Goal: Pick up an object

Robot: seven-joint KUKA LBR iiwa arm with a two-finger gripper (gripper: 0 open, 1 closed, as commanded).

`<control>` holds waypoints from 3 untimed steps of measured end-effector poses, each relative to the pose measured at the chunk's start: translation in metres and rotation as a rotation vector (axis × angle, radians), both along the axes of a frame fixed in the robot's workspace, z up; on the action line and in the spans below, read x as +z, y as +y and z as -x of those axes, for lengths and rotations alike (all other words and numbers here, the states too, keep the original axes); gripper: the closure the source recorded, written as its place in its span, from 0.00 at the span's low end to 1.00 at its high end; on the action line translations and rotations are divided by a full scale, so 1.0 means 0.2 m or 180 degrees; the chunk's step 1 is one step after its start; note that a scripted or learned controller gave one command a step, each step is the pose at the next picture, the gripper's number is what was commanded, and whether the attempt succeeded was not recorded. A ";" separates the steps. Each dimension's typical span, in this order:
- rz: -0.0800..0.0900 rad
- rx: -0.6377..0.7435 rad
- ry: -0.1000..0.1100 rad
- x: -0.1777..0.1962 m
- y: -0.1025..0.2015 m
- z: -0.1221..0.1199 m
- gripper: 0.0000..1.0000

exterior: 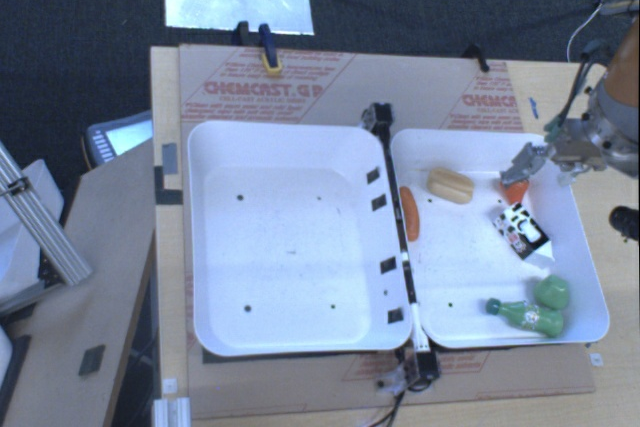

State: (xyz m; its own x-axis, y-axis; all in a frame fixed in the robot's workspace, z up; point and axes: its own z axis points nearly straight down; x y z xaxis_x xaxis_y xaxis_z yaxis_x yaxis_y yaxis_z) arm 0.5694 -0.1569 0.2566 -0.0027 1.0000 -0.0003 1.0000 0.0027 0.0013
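Two white bins [290, 245] sit side by side on a desk [330, 75] over dark carpet. The jaws [527, 165] hang over the right bin's far edge, just above a small orange piece [514, 190]; their spread cannot be told. The arm [610, 105] slants in from the right. Below the jaws lies a black-and-white packet [521, 231], left of them a bun [450, 185] and a carrot-like stick [409, 213], and nearer the camera a green bottle [530, 310].

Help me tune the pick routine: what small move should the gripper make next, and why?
Probably a short descent straight down. The gripper hovers at the right bin's far right side, just above a small orange-red object, with the black-and-white packet close below it in the view. Drifting sideways might catch that packet instead.
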 end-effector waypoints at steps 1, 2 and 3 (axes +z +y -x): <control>0.0015 0.0013 -0.0067 1.18 0.10 -0.04 0.00; -0.0005 0.0035 -0.0024 1.41 0.56 -0.03 0.00; 0.0002 0.0015 -0.0020 1.45 0.53 -0.03 1.00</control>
